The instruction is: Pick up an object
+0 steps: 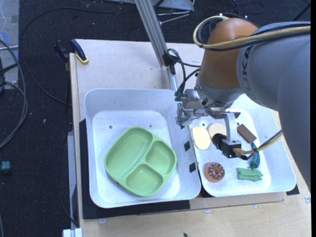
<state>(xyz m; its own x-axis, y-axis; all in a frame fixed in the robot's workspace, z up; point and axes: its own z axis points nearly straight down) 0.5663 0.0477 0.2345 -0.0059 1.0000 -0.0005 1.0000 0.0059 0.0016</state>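
Two shallow white bins side by side on the tabletop [118,58].

Left bin [98,107] — holds a light green divided plate [140,161] with three compartments, lying flat toward the near side, its near edge close to the bin's near wall.

Right bin [281,174] — several small items:
- pale yellow oval piece [201,138], near the bin's left wall
- round cream piece [216,130], just right of the yellow one, touching or nearly so
- brown block [245,132], right of the cream piece, tilted
- donut with sprinkles [215,172], near side of the bin
- green leafy toy [249,175], right of the donut, apart from it
- small teal piece [255,160], just beyond the green toy

Grey arm [276,68] with an orange band [224,53] enters from the right and covers the far part of the right bin. End effector [190,113] sits low over the divide between the two bins, just beyond the yellow oval piece. Too cluttered with metal parts and cables there — cannot tell how it is set, and no item seen in it. A black part with a yellow cable [228,148] hangs over the middle of the right bin, between the cream piece and the donut.

Slanted metal rail [150,23] runs from the far edge down toward the end effector. Blue-and-yellow clamp [79,51] at the tabletop's far left corner. Black cables on the dark floor [39,147] on the left.
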